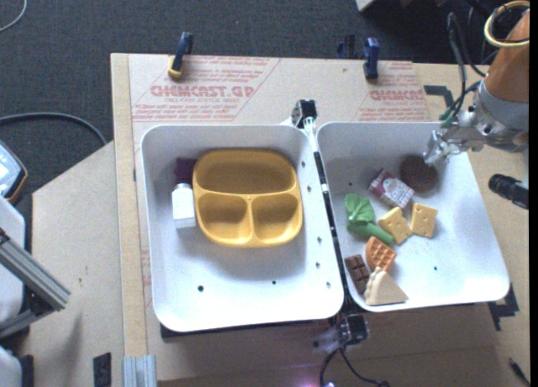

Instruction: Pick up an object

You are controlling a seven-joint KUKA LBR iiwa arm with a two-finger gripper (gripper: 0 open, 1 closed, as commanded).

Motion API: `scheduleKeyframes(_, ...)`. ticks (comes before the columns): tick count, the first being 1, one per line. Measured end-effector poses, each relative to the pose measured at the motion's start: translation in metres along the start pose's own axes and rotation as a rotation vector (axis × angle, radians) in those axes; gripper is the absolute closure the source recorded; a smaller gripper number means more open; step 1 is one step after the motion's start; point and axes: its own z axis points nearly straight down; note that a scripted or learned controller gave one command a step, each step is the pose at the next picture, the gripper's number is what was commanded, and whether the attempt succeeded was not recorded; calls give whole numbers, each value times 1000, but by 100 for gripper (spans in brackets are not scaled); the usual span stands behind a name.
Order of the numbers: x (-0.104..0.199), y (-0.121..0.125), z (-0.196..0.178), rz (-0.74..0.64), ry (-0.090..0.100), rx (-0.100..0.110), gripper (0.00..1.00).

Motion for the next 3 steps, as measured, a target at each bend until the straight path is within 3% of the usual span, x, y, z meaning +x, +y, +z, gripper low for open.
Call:
scheduleKeyframes(2,0,6,-76,1,0,1,100)
scheduleKeyframes(3,56,8,-86,-4,4,6,100)
